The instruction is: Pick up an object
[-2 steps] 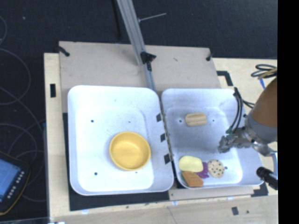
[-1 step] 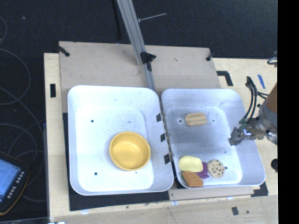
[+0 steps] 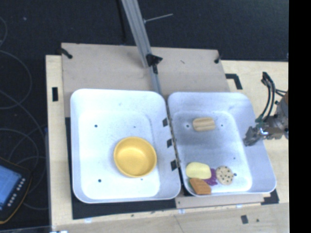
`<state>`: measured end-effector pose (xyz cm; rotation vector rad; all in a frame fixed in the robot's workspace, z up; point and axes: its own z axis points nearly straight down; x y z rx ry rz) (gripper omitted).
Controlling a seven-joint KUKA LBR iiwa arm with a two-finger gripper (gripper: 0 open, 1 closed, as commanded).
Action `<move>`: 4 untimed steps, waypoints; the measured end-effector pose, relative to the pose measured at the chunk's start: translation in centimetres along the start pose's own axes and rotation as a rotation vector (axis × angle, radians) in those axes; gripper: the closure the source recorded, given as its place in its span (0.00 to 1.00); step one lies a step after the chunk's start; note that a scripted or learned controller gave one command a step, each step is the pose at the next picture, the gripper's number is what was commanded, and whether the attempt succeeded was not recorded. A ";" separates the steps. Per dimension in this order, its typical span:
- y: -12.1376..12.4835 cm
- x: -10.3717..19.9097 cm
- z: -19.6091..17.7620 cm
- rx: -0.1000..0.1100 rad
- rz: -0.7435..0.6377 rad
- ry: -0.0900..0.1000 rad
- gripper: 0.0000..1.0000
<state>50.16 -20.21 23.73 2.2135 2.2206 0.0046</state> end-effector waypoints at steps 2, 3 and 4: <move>1.4 10.7 -0.7 0.005 -0.005 0.005 1.00; 1.8 15.8 -1.7 0.003 -0.006 0.004 1.00; 2.4 21.6 -0.4 0.007 -0.004 0.003 1.00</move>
